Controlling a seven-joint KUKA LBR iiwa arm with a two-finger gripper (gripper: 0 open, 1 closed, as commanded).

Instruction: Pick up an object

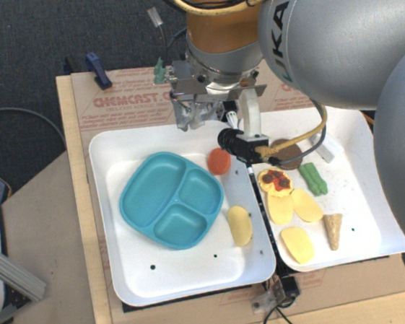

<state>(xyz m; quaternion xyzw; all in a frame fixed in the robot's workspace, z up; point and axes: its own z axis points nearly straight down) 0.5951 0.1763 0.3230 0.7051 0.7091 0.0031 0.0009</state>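
Red ball [218, 161], small, round and smooth like a toy tomato, lies in the left bin [113, 204] near its right wall, just beside the teal divided plate [170, 200]. The end effector [195, 113] hangs over the bin's far edge, above and left of the ball and apart from it. Whether it is open, closed or holding anything cannot be told.

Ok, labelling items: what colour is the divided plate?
The divided plate is teal blue, best in camera view.
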